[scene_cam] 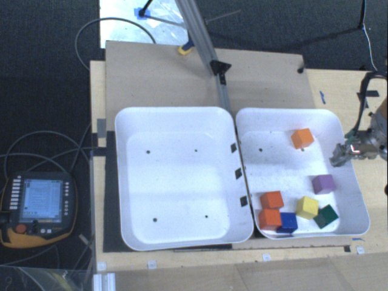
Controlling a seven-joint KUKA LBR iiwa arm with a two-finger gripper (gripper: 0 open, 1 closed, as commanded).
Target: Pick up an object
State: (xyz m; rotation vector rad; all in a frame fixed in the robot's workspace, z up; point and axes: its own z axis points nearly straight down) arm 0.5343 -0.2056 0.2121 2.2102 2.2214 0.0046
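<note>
The claw (343, 154) sits at the right edge of the frame, over the right rim of the right bin (339, 121), with the rest of the arm (379, 139) cut off by the frame's border. It is small and partly blurred here, so I cannot tell how it is set, and nothing is visibly caught in it.

Nearest to it, lower and to the left, lies a purple block (323, 183) close to the bin's right wall. Up and to the left of the claw, an orange block (302, 138) lies alone in the upper part of the bin. The rest crowd the lower end: a yellow block (307, 207) just beside a dark green block (327, 216), and at the lower left corner two more orange blocks (271, 208), one stacked close against the other in the frame, with a blue block (288, 221) touching them. The left bin (121, 162) takes up the middle of the frame, and a hand-held control panel (37, 210) rests on the dark floor at the far left.

By my reading the task is at its start: the claw is at the bin's edge and no block is chosen yet. The next move calls for travelling inward over one block and coming down squarely on it. The lone orange block or the purple one look the easier picks, having free room around them; the crowded blocks at the bottom risk a blocked or slipping grip.
</note>
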